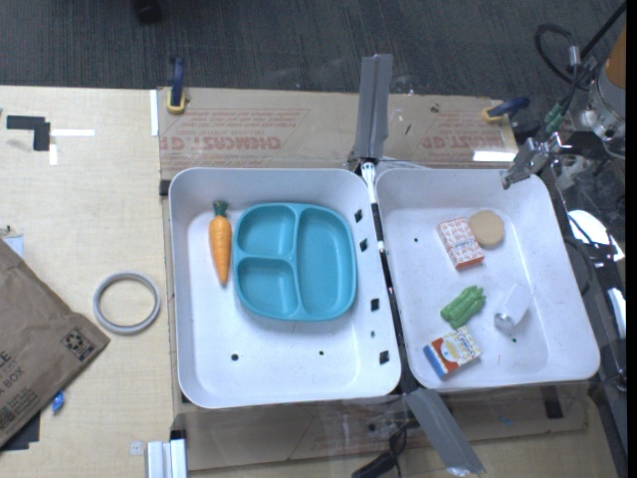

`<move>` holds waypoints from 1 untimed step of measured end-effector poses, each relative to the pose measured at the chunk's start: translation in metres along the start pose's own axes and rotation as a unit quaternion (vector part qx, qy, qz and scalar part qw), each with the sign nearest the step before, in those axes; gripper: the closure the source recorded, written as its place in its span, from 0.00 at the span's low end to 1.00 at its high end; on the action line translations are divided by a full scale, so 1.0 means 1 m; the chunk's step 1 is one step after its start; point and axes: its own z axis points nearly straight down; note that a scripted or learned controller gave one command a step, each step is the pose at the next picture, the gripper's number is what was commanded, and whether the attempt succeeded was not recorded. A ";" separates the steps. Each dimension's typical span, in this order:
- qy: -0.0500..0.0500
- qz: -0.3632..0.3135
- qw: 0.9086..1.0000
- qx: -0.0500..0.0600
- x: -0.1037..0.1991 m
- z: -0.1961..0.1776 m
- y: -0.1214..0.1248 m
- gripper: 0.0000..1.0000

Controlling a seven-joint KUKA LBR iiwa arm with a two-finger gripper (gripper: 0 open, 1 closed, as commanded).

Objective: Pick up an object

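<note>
A roll of tape [126, 301] lies on the bench left of the left bin [189, 366], which holds a carrot [220, 243] just beside a blue divided plate [298, 262]. The right bin [557, 361] holds a red-patterned box [461, 243] touching a round tan biscuit [488, 229], a green vegetable [463, 306], a small carton [453, 353] and what may be a clear plastic piece [510, 316]. The gripper [528, 162] hangs over that bin's far right corner, its state too indistinct to tell.

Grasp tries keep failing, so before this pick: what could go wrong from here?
1. The cracker box touches the cookie; closing on one may drag the other.
2. The clear item is faint against the white bin and could be missed.
3. The claw sits by the bin's far corner; a descent there could clip the rim.
</note>
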 end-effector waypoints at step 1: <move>0.000 -0.053 0.999 0.000 0.024 0.133 -0.009 0.00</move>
